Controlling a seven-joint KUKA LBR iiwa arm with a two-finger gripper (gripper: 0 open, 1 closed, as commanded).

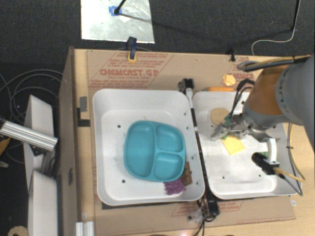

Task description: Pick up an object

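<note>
**Yellow square (pixel 233 146) lies just beside the gripper (pixel 222 132)**

White bins, 2 of them, stand side by side. In the right bin (pixel 236 181) the gripper hangs between a tan disc (pixel 219 116) and the yellow square, close to both. Whether it is parted or closed cannot be told. The left bin (pixel 113 112) holds a teal divided plate (pixel 155 150), with a purple lump (pixel 173 186) and a brown piece (pixel 187 173) at its edge.

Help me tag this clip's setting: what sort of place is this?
Probably a robotics lab bench: a grey robot arm reaches over two white bins on cardboard, with loose cables on the dark floor.
</note>
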